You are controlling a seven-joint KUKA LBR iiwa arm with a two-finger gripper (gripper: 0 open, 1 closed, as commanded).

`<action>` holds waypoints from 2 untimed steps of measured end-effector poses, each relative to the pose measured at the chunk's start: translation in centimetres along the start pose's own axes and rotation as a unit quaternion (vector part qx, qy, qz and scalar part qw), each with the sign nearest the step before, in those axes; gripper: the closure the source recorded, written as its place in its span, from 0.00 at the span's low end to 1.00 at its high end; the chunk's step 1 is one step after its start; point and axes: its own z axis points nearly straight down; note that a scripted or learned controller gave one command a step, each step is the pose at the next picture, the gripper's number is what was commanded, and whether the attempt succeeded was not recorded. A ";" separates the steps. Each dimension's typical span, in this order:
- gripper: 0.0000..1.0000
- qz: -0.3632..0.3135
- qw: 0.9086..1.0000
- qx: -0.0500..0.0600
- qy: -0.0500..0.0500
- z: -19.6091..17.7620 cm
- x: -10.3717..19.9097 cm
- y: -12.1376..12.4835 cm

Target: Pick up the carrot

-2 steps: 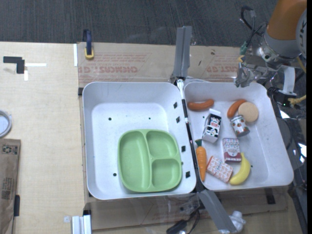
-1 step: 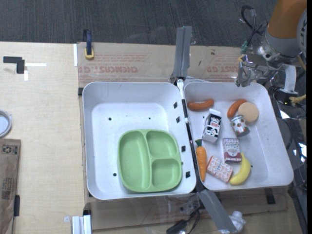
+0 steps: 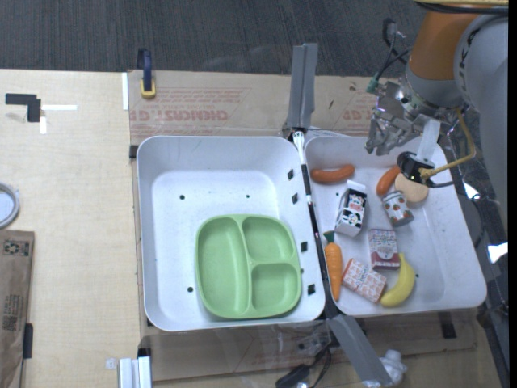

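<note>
The carrot (image 3: 334, 265) is orange with a small green top and lies lengthwise against the left wall of the right bin (image 3: 452, 241), near its front. My gripper (image 3: 388, 140) hangs over the far edge of that bin, well behind and to the right of the carrot. It looks open and holds nothing.
Around the carrot in the right bin lie a sausage (image 3: 333, 173), a small milk carton (image 3: 352, 208), a red packet (image 3: 384, 249), a wafer pack (image 3: 363, 280) and a banana (image 3: 400, 281). The left bin (image 3: 161, 217) holds a green divided plate (image 3: 249, 265). A cable loops near the wrist.
</note>
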 end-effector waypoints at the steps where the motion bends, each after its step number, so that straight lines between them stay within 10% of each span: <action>1: 1.00 0.155 0.988 -0.001 0.000 -1.9 5.4 -2.2; 2: 1.00 0.246 0.969 0.000 -0.001 -0.6 8.8 -6.6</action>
